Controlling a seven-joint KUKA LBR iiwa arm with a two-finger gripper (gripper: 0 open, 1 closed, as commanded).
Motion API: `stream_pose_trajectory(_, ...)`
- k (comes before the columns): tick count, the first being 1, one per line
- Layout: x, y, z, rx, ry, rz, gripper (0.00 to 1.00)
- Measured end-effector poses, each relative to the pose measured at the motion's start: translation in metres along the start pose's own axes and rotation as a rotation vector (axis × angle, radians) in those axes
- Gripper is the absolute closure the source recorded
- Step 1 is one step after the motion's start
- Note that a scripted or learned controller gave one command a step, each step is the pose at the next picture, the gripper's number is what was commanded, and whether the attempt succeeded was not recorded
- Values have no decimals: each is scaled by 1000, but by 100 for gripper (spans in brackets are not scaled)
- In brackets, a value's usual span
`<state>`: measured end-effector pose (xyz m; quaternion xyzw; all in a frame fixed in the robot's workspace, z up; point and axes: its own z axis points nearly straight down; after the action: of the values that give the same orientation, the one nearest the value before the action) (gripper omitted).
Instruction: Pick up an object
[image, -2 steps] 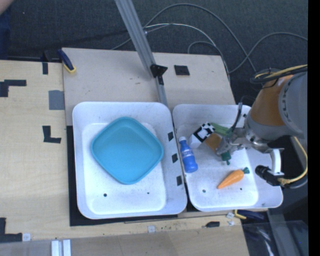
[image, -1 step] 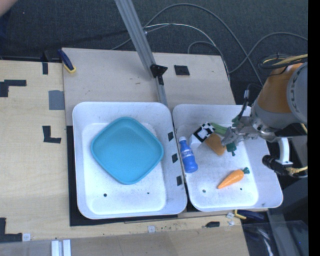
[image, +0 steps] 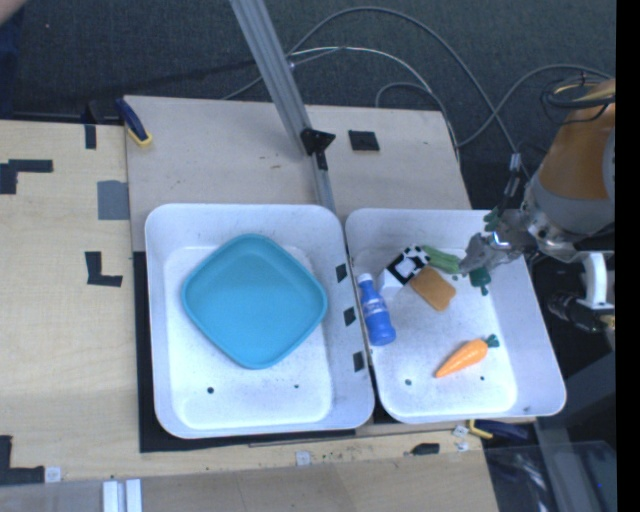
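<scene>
Toward the right edge of the frame, the grey arm with its orange band reaches in over the right bin (image: 530, 400), and its gripper (image: 482, 262) hangs over that bin's upper right part. Whether the gripper is wide, narrow or holding anything, I cannot tell; its tip is small and dark against the bin's white floor. Just left of the gripper lies a green object (image: 441, 260), touching or nearly touching it, too small to identify. Below that sits a tan block (image: 433, 289), and against the block's upper left is a black-and-white patterned piece (image: 405, 267). A blue bottle (image: 376, 312) lies along the right bin's left wall, its white cap toward the top of the frame. A toy carrot (image: 464, 357) with a green top rests in the lower middle of the same bin, well apart from the gripper.

At the centre left of the frame, the left bin (image: 160, 330) holds a light blue square plate (image: 254, 299), turned so that its corners point up and down. Both bins sit side by side on a pale wooden bench (image: 60, 330). From the top of the frame a grey metal bar (image: 283, 80) slants down toward the gap between the bins, and thin cables (image: 400, 50) loop across the dark floor at the upper right.
</scene>
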<state>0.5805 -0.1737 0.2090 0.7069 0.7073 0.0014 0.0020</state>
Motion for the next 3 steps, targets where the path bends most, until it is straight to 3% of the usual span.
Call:
stream_pose_trajectory(1, 0, 0, -5, 5, 1, 0, 100)
stream_pose_trajectory(3, 97, 19, -12, 6, 2, -3, 100)
